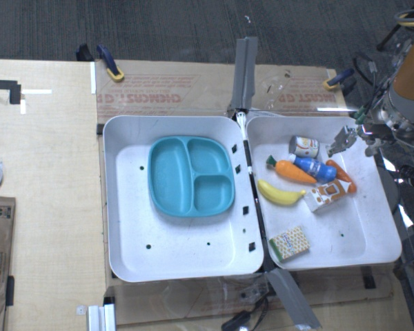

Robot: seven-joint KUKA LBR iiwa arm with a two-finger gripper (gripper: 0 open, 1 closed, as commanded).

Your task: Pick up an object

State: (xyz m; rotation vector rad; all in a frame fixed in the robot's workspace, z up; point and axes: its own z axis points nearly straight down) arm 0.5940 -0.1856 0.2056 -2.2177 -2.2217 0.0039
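Grey metal marks the pincer (345, 139), which hangs low over the upper right part of the right bin (372, 250), just beside the pile of small things. Whether it is open or shut I cannot tell; nothing shows in its grip.

Closest to it lie a blue bottle (316, 169), a small tin (304, 145) and two carrots (294, 172), packed so tightly that they touch. A carton (328, 195) and a banana (281, 194) lie nearer the bin's middle, and a packet (290, 243) sits by its lower left corner. In the left bin (124, 240) rests a blue divided plate (192, 176).

The crowding looks risky: a descent there could land on two things at once, or nudge the round bottle away.
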